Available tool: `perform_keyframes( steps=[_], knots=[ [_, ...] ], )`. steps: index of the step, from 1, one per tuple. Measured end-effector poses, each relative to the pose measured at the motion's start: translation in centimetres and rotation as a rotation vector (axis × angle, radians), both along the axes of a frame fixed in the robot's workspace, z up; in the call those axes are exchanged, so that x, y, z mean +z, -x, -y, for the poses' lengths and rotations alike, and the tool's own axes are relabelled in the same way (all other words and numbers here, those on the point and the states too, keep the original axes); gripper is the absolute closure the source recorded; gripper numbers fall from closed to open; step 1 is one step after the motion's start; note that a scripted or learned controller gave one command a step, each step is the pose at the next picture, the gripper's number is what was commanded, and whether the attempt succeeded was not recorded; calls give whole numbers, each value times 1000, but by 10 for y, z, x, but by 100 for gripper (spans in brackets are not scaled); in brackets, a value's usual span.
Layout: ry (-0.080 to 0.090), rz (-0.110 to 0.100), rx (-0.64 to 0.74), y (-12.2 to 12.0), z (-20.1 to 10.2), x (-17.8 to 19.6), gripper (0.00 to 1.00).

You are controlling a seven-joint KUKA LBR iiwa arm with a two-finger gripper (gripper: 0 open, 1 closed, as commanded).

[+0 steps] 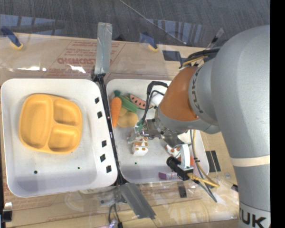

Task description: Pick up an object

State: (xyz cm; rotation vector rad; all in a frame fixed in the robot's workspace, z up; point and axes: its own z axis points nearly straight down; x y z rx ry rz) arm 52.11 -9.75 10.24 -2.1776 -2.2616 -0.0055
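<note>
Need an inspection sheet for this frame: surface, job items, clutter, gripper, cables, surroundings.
Surface: bench covered in brown sheeting, two white bins side by side, left bin and right bin, strips of grey tape at their seam.
Job's things: in the right bin a carrot, a watermelon slice, a yellowish piece, a small white item and a purple item.
Clutter: yellow divided tray in the left bin.
Grippers: gripper low over the right bin; jaws too cluttered to read.
Cables: black cable looping by the wrist, yellow and black leads at the bin's right rim.
Surroundings: dark carpet.
</note>
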Motion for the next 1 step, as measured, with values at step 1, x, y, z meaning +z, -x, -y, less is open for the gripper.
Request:
perform_keyframes(
  steps=[1],
  knots=[
    [4, 6, -69, -45, -26, 172, 100]
  ],
)
